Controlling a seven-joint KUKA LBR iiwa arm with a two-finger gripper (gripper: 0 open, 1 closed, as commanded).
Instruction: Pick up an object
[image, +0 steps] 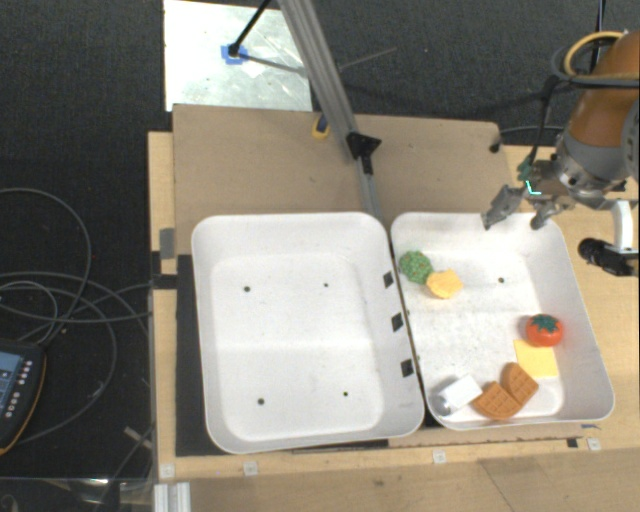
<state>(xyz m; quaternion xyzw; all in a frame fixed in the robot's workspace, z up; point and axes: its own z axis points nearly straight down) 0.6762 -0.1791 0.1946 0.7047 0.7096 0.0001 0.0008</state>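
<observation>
Ideally the gripper (519, 212), fingers spread and empty, drops straight over the tomato (543, 329), clear of the cheese (537, 359).

Both bins are plain white, left bin (290, 330) and right bin (575, 300). Inside the right one: green broccoli (415, 266), yellow-orange lump (445, 285), red tomato (543, 329) with green top, pale yellow cheese slice (537, 358), brown grid-patterned waffles (507, 392). Table (260, 160) is tan.
</observation>
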